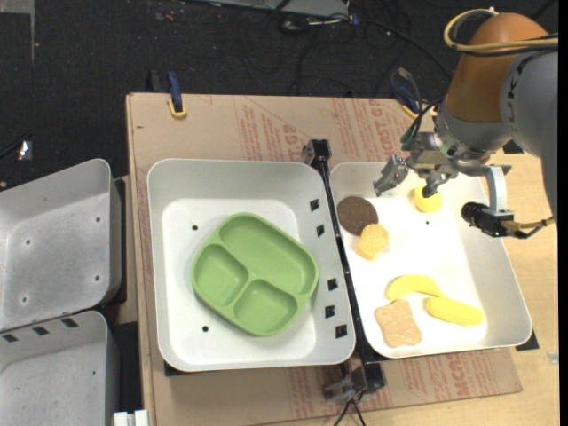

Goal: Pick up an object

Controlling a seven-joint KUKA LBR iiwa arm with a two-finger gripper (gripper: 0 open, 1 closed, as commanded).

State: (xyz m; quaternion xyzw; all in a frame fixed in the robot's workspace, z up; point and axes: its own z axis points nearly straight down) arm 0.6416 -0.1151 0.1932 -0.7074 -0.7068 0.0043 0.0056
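Near the right bin's (510, 264) far edge, hand (410, 177) hovers w/ fingers apart — yellow piece (428, 201) just beside.

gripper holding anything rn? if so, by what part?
Nothing held. The gripper is open above the right bin, its fingers apart with bare bin between them; a small yellow piece lies just beside it.
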